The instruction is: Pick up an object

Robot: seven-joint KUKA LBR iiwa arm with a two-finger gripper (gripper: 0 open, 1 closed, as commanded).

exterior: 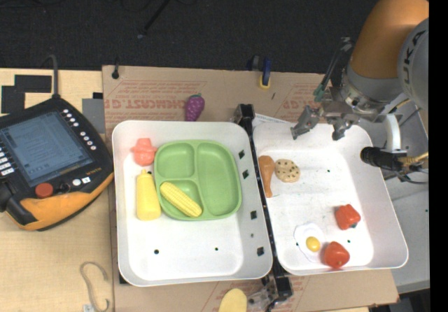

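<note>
The gripper [321, 126] hangs over the far edge of the right bin [381, 199], its fingers spread apart with nothing between them. Below it in that bin lie a cookie [287, 171] touching a drumstick [267, 173], a fried egg [309, 239], and two red peppers [347, 217]. In the left bin [182, 254], a corn cob [181, 199] rests on a green divided plate [213, 178], beside a yellow bottle [146, 196].

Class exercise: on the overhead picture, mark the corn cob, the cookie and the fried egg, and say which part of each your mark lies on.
corn cob [181, 199], camera view, middle of the yellow cob.
cookie [287, 171], camera view, centre of its speckled top.
fried egg [309, 240], camera view, the white beside the yolk.
</note>
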